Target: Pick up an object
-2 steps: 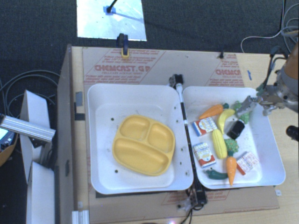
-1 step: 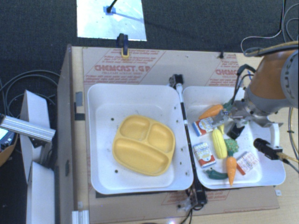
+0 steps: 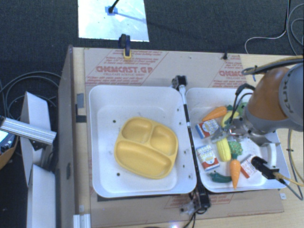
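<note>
You've got a pile of toy food in the right bin point(image 3: 275, 184), no single target marked, so the nearest candidate is the corn cob point(image 3: 223, 149): short, yellow, lying roughly upright mid-bin, w/ a green leafy piece point(image 3: 235, 148) touching its right side. Just below it an orange carrot point(image 3: 234, 171) points down toward the bin's near edge, and a dark green veg point(image 3: 219, 177) lies by that edge, left of the carrot tip. Two small red/white cartons w/ printed labels: one point(image 3: 207, 156) touching the corn's lower left, the other point(image 3: 208, 127) up-left of it. A second carrot point(image 3: 214, 113) lies tilted toward the bin's far left corner, w/ a yellow-green piece point(image 3: 231, 116) to its right, partly under the arm.

Stuff is packed tight, so the corn has neighbours on nearly every side.

Gripper point(image 3: 231, 128) sits just above the corn's top end, coming in from the right edge of the bin; the grey arm w/ orange band point(image 3: 266, 96) covers the far right corner. Can't tell how wide the pincer is or if it has hold of anything, too cluttered and dark there.

Left bin point(image 3: 102, 122) holds a yellow divided tray point(image 3: 146, 147), about centre, well apart from the action.
</note>
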